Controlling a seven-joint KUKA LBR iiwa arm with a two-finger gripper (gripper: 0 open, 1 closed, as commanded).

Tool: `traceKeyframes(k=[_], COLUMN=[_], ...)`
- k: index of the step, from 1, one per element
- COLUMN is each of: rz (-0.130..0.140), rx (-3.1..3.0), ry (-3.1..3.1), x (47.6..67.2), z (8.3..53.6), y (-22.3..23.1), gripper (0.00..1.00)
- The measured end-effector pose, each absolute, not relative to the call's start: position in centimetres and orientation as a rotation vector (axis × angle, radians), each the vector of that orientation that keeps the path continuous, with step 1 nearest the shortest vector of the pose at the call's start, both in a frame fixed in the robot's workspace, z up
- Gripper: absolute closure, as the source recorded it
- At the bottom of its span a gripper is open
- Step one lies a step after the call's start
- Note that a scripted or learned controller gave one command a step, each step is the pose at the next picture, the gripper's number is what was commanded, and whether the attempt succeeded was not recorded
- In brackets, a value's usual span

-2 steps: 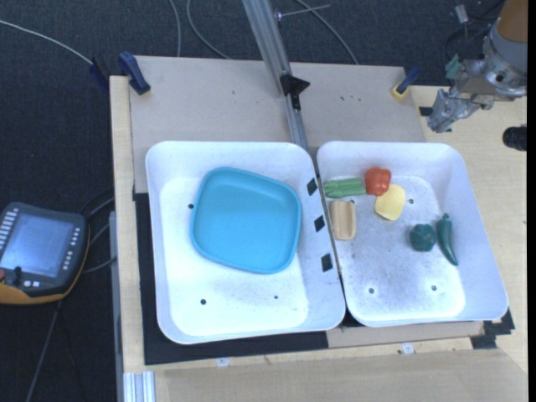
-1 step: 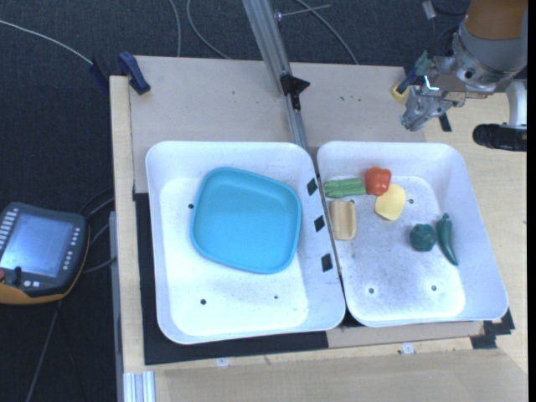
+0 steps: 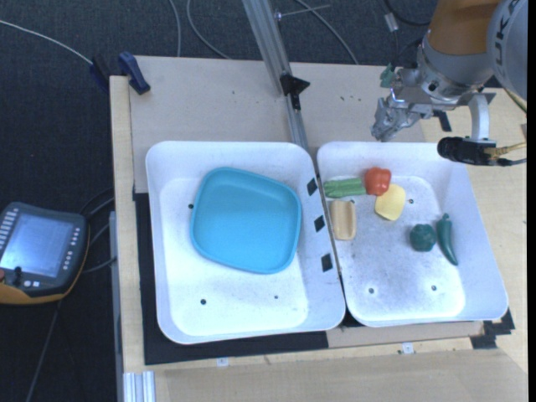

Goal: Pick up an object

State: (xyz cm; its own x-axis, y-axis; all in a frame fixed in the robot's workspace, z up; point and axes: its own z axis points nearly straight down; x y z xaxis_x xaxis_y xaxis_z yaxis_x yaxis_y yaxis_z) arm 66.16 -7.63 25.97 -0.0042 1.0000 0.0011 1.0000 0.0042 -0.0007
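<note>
Two shallow white bins are seen side by side on a pale wooden bench [image 3: 209,99], viewed from above at a slant. The left bin [image 3: 167,308] is occupied by a light blue square plate [image 3: 246,219], set slightly askew. In the right bin [image 3: 477,266], six small toy foods are gathered in the upper half: a green bean-like piece [image 3: 343,188] and a red pepper [image 3: 378,179] near the far wall, a yellow piece [image 3: 390,203] touching the pepper's lower side, a tan bread-like piece [image 3: 342,219] close to the dividing wall, and a dark green round piece [image 3: 422,238] just beside a dark green chilli-shaped piece [image 3: 447,239]. The gripper [image 3: 387,129] is located above the bench just beyond the far rim of the right bin, apart from all the items, carried by the grey arm with its orange band [image 3: 469,15]. Nothing is seen between the fingers; how far they stand apart cannot be told from this angle. A handheld control pendant [image 3: 38,251] is seen on the dark floor at the left.
</note>
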Motion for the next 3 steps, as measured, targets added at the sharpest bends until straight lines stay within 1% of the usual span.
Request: traceKeyframes(k=[1, 2, 3], rz=[0.000, -0.002, 0.000], rx=[-2.216, -2.215, -2.215], ry=[-2.225, -2.226, -2.226], x=[65.8, 66.2, 65.7], z=[24.4, 24.4, 23.2], y=[-2.2, 3.3, 8.5], gripper=[1.00, 1.00, 1.00])
